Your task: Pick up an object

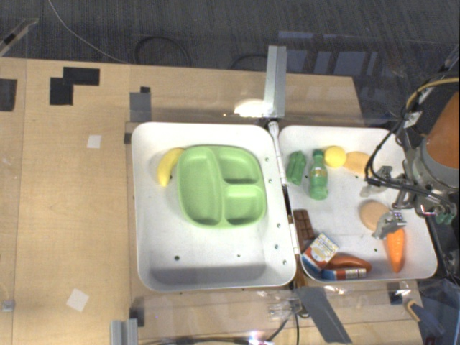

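Observation:
My gripper [390,226] hangs low over the right bin [343,139], near its right wall. Its tip is right at the upper end of an orange carrot [396,251], which lies upright along the bin's right side. A tan round piece [371,213] lies just left of the gripper. Whether anything is held cannot be made out. Further back in the same bin are a yellow lemon [334,156], a green bottle [318,175], a green vegetable [296,167] and a pale orange piece [357,162].
At the right bin's front lie a brown chocolate bar [304,226], a small printed packet [323,248] and a red item [347,263]. The left bin [151,250] holds a green divided plate [219,185] and a banana [167,166]. Cables loop around the arm [437,160].

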{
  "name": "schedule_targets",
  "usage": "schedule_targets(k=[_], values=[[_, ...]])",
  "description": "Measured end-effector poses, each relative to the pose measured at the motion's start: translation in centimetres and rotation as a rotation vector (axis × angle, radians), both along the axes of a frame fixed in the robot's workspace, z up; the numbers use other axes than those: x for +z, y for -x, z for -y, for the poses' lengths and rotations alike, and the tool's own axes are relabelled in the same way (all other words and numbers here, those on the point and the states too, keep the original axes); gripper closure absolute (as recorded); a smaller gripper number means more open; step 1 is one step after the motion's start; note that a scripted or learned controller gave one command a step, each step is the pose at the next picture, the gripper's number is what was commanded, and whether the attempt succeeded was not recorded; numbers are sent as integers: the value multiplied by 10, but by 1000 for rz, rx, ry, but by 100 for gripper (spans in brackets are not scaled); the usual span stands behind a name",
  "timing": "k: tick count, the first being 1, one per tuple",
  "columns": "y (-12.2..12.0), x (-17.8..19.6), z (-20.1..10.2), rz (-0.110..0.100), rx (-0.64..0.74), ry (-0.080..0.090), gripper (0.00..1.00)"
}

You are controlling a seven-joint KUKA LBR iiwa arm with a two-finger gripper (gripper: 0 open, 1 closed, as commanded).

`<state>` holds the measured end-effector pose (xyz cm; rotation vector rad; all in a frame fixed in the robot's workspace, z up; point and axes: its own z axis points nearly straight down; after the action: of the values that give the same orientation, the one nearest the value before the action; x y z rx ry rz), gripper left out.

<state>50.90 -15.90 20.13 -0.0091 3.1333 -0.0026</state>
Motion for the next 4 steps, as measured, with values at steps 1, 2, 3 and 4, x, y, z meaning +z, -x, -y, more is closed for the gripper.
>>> schedule_targets(k=[1,2,3,4], values=[[-6,-111,48,10,58,5,0],[-82,-112,-15,8,42,-2,0],[-142,-113,-58,4,93,3,0],[-146,-97,-57,18,97,9,100]])
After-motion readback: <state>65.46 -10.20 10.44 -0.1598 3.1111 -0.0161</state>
